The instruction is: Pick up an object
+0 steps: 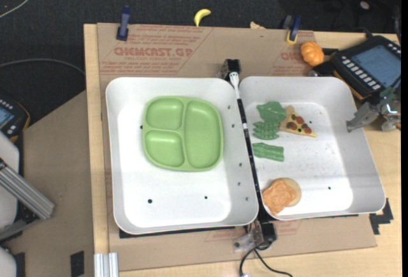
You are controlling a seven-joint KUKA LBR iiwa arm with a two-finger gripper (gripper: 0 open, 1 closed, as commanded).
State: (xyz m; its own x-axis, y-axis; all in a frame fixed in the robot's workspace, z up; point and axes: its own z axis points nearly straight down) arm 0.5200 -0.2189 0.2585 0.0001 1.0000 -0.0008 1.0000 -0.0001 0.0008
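Note:
The right bin holds a pizza slice, three green toy pieces along its left side, and an orange round food piece in its near left corner. My gripper sits at the right bin's far right rim, low over the edge and well apart from all these items. Nothing shows in it.
A green divided plate lies in the left bin. Behind the bins on the board lie a small orange fruit and a yellow banana, plus two blue clamps. A control pendant rests at the far right.

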